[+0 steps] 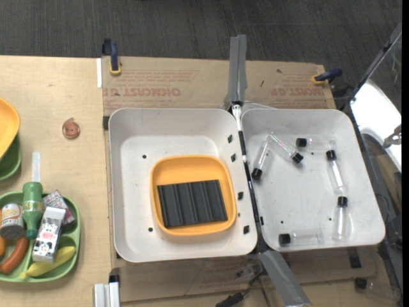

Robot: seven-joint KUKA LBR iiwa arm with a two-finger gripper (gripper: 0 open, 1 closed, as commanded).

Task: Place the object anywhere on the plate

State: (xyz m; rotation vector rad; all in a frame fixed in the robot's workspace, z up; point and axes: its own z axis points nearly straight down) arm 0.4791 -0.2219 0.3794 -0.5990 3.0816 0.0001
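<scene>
An orange plate (190,165) with rounded corners lies in the middle of the left white bin (128,171). A black ribbed rectangular object (192,203) rests flat on the plate and covers most of its floor. The right white bin (358,171) holds several clear tubes with black caps. One tube (261,160) lies near the bin's left wall, another (335,171) lies toward the right, and a third (300,238) lies along the front wall.
A pale part of the robot (377,110) stands beyond the right bin's far right corner. On the wooden bench at the left are a green tray of toy food (38,235), a yellow bowl (6,130) and a small pink disc (71,128). Cardboard (166,85) lies under the bins.
</scene>
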